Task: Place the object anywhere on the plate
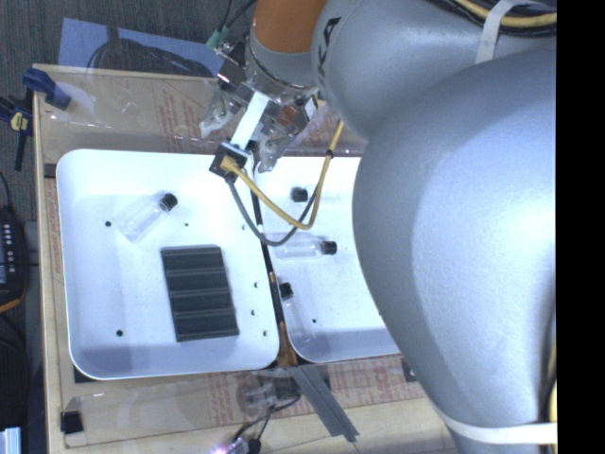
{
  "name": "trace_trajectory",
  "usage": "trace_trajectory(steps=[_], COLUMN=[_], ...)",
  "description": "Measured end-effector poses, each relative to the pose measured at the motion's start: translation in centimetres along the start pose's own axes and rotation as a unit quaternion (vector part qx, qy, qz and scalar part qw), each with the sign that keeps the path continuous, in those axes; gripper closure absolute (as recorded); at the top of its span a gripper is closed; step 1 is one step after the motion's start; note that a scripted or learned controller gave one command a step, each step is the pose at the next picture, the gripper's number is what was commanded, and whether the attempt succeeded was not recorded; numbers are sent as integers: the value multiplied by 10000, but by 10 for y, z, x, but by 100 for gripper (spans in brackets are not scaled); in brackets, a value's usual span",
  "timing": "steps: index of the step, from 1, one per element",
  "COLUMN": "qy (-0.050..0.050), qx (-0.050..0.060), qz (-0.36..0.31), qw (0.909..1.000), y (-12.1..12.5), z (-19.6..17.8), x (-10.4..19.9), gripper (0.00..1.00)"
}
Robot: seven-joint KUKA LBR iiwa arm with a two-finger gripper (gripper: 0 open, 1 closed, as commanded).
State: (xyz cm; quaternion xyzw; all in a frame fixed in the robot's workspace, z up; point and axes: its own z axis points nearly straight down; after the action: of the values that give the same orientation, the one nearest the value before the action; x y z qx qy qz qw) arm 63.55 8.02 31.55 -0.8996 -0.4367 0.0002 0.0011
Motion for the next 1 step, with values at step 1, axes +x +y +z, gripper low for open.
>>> trace_trajectory(steps=[1], qy=[-30], qx=[22], qz=[1124], qw=[9937], y=[-90], z=[134], x=[43], gripper=[0])
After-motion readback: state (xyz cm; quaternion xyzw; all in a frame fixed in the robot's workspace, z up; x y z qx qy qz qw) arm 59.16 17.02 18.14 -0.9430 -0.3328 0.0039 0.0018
